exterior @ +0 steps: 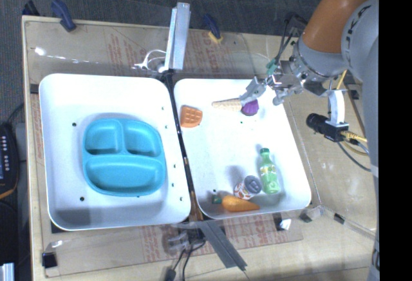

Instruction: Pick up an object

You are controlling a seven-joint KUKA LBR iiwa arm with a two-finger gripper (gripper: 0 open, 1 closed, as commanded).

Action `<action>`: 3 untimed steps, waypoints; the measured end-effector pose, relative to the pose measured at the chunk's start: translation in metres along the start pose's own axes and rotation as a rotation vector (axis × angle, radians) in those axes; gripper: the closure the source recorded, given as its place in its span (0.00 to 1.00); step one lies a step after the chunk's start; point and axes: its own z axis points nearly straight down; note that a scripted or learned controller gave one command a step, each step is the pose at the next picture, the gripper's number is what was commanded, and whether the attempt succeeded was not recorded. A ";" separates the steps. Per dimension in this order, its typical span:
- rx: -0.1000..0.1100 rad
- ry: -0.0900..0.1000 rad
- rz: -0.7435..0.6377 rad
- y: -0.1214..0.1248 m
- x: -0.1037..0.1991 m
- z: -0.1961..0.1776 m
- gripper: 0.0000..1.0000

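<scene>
My gripper (266, 93) hangs over the far right corner of the right bin (293, 144), its two fingers (253, 89) spread open with nothing between them. Just below and left of the left finger lies a toy ice cream cone with a purple scoop (248, 107), its cone pointing left. An orange waffle-like piece (190, 116) rests near the bin's far left wall. A green bottle (268, 172), a small can (248, 187) and an orange carrot (237, 204) are grouped at the near side.
The left bin (58, 99) holds a blue divided plate (122, 157). A grey metal bar (177, 38) stands behind the seam between the bins. Cables and a black fitting (325, 125) hang off the arm beyond the right bin's edge.
</scene>
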 end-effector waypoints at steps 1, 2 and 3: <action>0.000 0.000 -0.001 -0.045 -0.006 0.157 0.00; -0.003 0.000 0.000 0.013 -0.006 0.155 0.00; -0.001 0.000 -0.001 -0.077 -0.006 0.156 0.00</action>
